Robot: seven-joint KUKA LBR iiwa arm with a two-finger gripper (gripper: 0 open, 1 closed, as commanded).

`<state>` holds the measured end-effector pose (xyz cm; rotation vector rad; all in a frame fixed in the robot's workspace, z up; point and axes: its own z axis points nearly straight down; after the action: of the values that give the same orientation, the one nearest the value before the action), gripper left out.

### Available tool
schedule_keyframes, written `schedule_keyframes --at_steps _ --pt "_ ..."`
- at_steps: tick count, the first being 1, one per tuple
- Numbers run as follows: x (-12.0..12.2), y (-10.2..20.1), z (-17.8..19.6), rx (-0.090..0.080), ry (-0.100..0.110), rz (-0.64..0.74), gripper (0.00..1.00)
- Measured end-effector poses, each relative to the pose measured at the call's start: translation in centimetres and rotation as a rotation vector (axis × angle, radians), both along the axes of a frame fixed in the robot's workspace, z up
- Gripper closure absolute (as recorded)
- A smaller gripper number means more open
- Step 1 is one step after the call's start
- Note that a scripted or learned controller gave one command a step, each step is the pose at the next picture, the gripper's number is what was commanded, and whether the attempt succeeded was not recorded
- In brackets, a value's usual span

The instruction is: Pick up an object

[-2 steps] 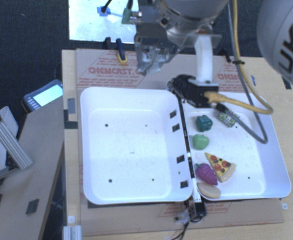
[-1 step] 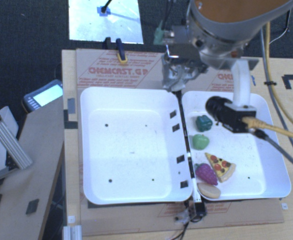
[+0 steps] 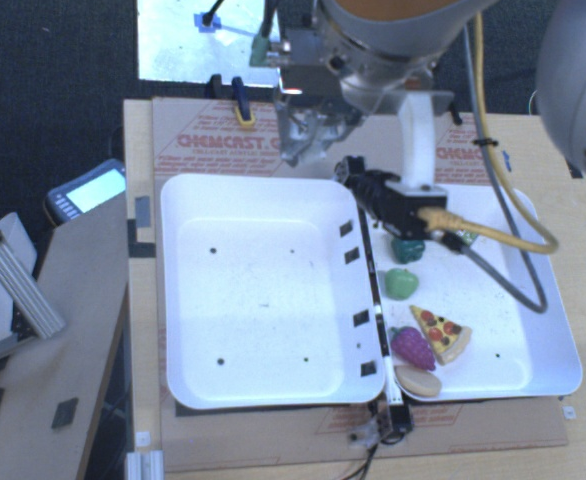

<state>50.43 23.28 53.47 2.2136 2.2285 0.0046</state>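
Hovering: fingers point(image 3: 308, 138) over left bin point(image 3: 188, 203) far rim | grip state unclear

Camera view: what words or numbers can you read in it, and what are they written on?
"CHEMCAST" in red letters, on the brown sheet under the white bins, behind the left bin.
More red letters on the same sheet behind the right bin, partly hidden by the arm: not readable.
Small device with a lit screen at the left: too blurred to read.
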Motion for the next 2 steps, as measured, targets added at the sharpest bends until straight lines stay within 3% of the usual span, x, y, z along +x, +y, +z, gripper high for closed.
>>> schedule_keyframes --at_steps 2 --pt "0.0 -0.2 2.3 0.002 -0.004 0.003 1.00"
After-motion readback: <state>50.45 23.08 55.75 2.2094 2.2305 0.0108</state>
